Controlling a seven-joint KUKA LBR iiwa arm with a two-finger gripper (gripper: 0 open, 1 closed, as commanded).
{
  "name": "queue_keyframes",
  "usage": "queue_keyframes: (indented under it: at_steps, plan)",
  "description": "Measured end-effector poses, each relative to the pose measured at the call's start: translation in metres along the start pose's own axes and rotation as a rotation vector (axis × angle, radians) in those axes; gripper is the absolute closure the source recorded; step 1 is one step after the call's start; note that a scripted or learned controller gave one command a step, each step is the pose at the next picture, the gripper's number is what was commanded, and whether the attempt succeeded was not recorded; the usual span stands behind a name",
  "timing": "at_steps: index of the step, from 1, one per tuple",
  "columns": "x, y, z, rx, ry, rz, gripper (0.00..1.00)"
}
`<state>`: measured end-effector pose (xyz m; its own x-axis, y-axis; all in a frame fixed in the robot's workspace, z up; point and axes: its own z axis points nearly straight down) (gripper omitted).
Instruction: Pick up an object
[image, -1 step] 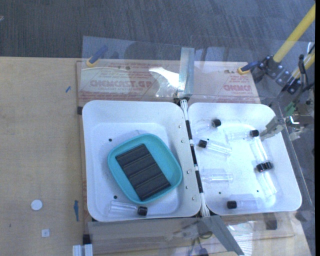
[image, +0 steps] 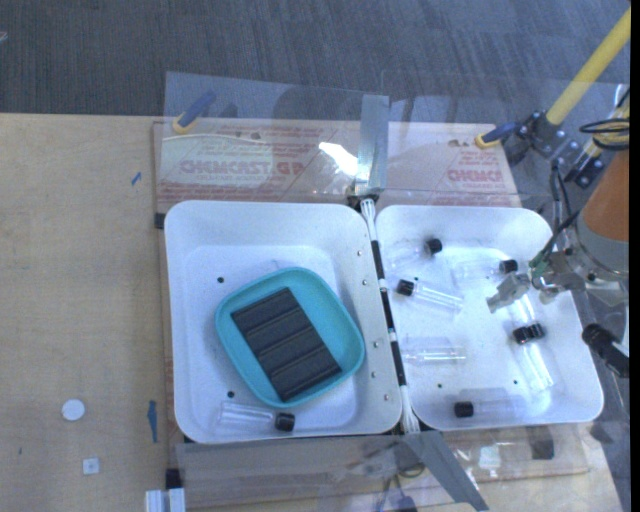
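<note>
**Claw Low in the Right Bin, Nothing Yet Lifted**

While the arm reaches in from the right, its gripper (image: 522, 288) hangs low over the right bin (image: 560, 225), close to that bin's right wall. Whether the claw is released or clenched I cannot tell; the metal parts there are small and blurred, and no object shows between them. I judge the pick not yet done: every vial I can make out lies on a bin floor.

Taking the right bin as landmark, the nearest candidate is a black-capped vial (image: 530, 335) just below the claw, near the bin's right wall. Another small black cap (image: 508, 266) sits just above the claw. Further toward the bin's left side lie a capped vial (image: 425, 292) and, near the top, one more cap (image: 433, 245). A clear vial (image: 436, 352) lies lower in the middle, and a capped vial (image: 464, 408) rests by the bottom edge.

Left of the right bin, touching it along the shared rim, is the left bin (image: 190, 320). It holds a teal tray (image: 345, 330) carrying a dark ribbed block (image: 285, 342), with one capped vial (image: 260, 418) below the tray.
</note>
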<state>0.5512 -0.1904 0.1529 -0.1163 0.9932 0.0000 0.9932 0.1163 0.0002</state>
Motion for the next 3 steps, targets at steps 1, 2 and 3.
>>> queue_keyframes:
  at_steps: [1, 2, 3]
  plan:
    - [-0.021, -0.009, 0.056, -0.003, 0.009, 0.063, 0.00]
    - [-0.024, -0.010, 0.046, -0.005, 0.003, 0.066, 1.00]
    - [0.028, 0.017, -0.029, -0.001, -0.001, 0.079, 1.00]
